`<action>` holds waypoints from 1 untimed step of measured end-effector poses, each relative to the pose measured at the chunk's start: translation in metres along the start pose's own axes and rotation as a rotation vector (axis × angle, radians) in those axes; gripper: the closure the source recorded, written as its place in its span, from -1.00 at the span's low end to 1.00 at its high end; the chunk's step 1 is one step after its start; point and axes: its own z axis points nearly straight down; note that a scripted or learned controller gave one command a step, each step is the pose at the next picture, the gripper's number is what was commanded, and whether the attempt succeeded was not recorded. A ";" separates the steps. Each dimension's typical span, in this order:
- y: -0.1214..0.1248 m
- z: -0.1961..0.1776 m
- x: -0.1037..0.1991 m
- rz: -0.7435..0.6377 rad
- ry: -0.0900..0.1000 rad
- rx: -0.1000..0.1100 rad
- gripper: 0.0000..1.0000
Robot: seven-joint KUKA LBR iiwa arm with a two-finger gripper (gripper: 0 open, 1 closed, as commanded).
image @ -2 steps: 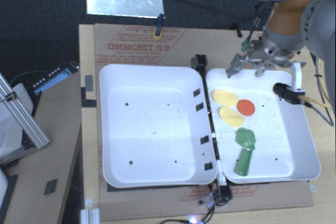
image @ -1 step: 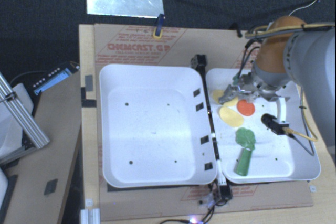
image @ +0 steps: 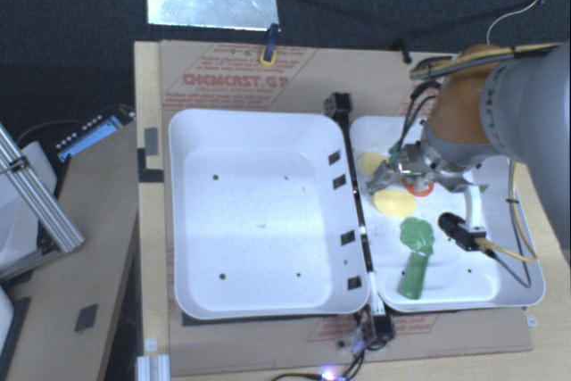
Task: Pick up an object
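Under gripper (image: 385,178) (fingers unclear): yellow object (image: 393,202).

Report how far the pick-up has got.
Done: the arm has reached over the right bin and the end effector sits low among the yellow pieces. In hand: nothing visibly gripped. Left: close on an object and lift it; the green brush lies untouched on the bin floor.

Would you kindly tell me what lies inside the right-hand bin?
The right-hand bin holds a green brush, two yellow pieces and an orange-rimmed item part-hidden under the claw.
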 end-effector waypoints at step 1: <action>-0.070 -0.001 0.001 0.002 0.000 0.000 -1.00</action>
